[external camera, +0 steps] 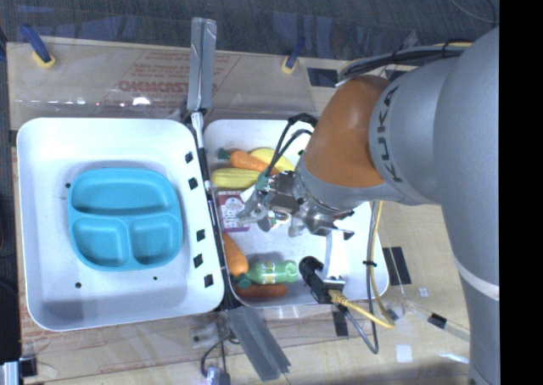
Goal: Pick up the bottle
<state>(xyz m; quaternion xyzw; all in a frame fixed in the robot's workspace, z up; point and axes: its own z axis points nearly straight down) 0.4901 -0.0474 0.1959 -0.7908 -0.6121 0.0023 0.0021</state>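
Arm marked "KUKA" (392, 133) reaches into the right bin (373, 277). Pincer (270, 209): whether its parts are apart or together cannot be told. Green bottle (273, 272) lies below it, beside a carrot (235, 256). Left bin (34, 205) holds 1 blue tray (125, 215).

A: How are the bins placed on the tabletop (102, 78)?
B: Side by side; a divided tray (125, 218) is seen in the left bin (42, 231).
A: The right bin (233, 131)?
B: Corn (233, 177) and carrot (246, 160) at the far end, the bottle (273, 272) at the near end, the hand (270, 209) above the middle.
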